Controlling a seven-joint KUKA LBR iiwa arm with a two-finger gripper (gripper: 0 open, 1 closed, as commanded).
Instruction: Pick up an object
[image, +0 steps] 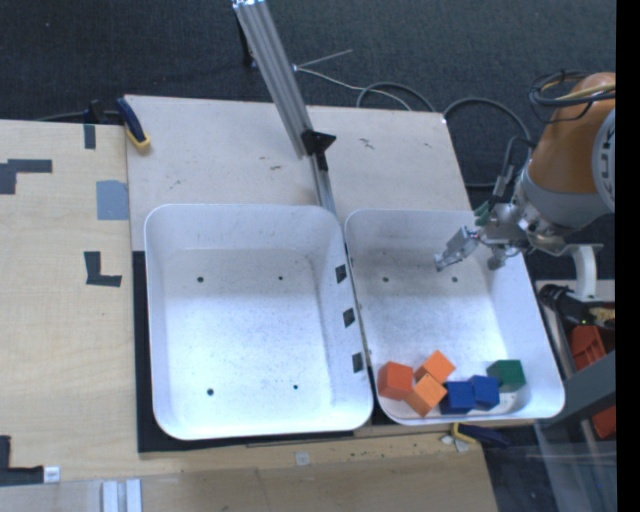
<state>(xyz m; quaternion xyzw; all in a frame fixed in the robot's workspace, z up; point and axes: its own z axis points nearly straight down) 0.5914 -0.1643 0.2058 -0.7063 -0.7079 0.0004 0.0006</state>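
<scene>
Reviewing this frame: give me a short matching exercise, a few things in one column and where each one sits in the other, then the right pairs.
Things:
1. green block
2. red-orange block
3. tool
4. clamp with yellow tip

Places:
A. leftmost of the cluster in the right bin's near corner
B. on the bench beyond the left bin's far left corner
C. above the right bin's far part, away from the blocks
D. right end of the cluster, beside the blue blocks

Pairs: 1-D, 2-A, 3-C, 4-B
</scene>
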